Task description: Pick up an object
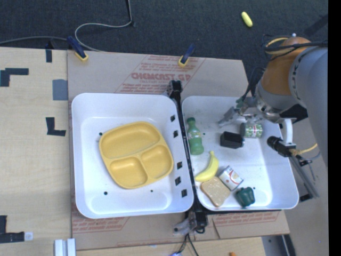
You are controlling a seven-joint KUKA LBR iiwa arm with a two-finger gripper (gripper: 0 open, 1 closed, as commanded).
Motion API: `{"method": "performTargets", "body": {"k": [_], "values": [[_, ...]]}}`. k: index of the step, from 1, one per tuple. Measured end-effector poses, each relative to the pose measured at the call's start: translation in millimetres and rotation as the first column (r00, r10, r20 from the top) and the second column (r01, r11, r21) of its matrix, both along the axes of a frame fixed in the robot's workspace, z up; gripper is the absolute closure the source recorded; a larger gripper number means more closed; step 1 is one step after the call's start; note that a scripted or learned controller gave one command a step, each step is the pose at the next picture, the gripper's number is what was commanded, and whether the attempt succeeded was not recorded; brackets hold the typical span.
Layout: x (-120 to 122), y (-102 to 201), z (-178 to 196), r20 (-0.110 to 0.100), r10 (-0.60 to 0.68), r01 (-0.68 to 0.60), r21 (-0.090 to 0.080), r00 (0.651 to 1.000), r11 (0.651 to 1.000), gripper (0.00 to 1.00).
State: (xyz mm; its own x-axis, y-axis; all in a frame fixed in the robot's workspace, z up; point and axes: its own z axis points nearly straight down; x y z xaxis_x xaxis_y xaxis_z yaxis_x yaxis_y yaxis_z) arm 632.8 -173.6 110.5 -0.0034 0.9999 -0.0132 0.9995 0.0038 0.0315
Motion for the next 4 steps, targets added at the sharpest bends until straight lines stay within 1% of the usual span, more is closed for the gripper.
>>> {"method": "performTargets", "body": {"k": [1,2,3,4], "values": [[8.6,-42.0,53.5,-0.031,-0.002,0.003,0.011,1.0,1.0,0.0],[-4.0,-5.7,4.8,-0.012,-0.001,0.001,0.004,1.0,1.0,0.0],[35.8,17.0,29.2,-0.031,-0.001,0.002,0.013,1.0,1.0,0.0],[-3.4,24.2,-16.5,-0.035,-0.002,0.003,0.013,0.999,1.0,0.0]]}}
